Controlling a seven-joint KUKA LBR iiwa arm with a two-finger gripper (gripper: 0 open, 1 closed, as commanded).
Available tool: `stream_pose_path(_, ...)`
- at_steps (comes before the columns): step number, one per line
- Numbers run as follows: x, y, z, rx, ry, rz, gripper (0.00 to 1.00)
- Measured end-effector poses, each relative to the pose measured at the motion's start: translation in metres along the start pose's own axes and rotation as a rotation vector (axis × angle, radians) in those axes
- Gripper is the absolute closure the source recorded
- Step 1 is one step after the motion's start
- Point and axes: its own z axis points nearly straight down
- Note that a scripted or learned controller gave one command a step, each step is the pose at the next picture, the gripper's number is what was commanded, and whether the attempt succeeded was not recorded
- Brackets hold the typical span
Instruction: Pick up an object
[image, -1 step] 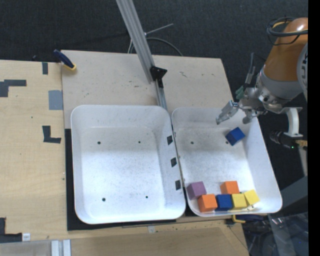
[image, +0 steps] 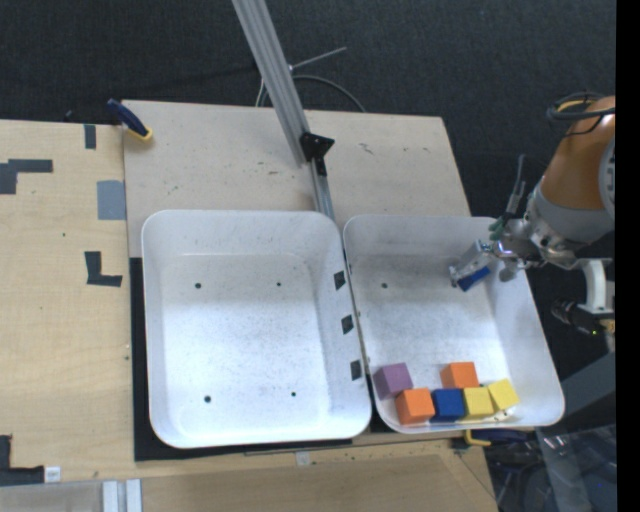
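Note:
Several small blocks lie along the near edge of the right bin (image: 520, 330): a purple block (image: 393, 378), an orange block (image: 415, 404), a blue block (image: 449, 403), a second orange block (image: 460, 375) and two yellow blocks (image: 479, 402) (image: 503, 394). My gripper (image: 468, 273) hangs over the far right part of this bin, well away from the row of blocks. A small blue patch (image: 473, 282) shows at its tip. Whether that patch is a held thing or part of the gripper is unclear.
The left bin (image: 160, 300) stands beside the right one, with a dark clip-studded divider (image: 347, 325) between them. A slanted metal pole (image: 285, 90) rises behind the bins. A blue-and-yellow tool (image: 130, 120) lies on the bench at far left.

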Motion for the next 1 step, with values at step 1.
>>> stream_pose_path(1, 0.0032, 0.0836, 0.0683, 0.020, 0.013, -0.005, 0.00)
